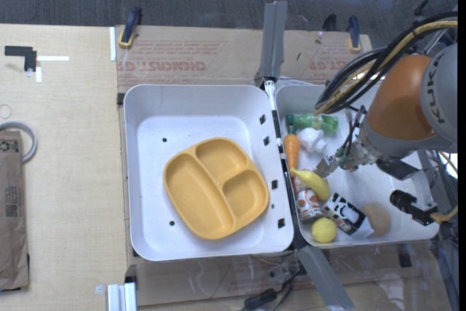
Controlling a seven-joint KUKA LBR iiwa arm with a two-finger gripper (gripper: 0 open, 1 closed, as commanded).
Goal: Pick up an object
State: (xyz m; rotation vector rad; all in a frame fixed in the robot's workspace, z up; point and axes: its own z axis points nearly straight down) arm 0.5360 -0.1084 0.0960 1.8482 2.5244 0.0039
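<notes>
The right bin [419, 233] holds several small objects along its left side: a green bottle [312, 121], a white lump [312, 139], an orange carrot [291, 150], a yellow banana [311, 181], a small can [307, 207], a yellow lemon [323, 230], a black-and-white packet [344, 213] and a tan egg-like object [378, 218]. My gripper [333, 162] hangs low in this bin, just right of the banana and the white lump. The grey arm with its orange band [400, 100] covers the bin's right part.
The left bin [145, 178] bears a yellow divided plate [215, 187]. A metal divider [279, 156] runs between the bins. Black and yellow cables [378, 58] loop above the arm. A brown paper bag [11, 204] lies at the far left of the bench.
</notes>
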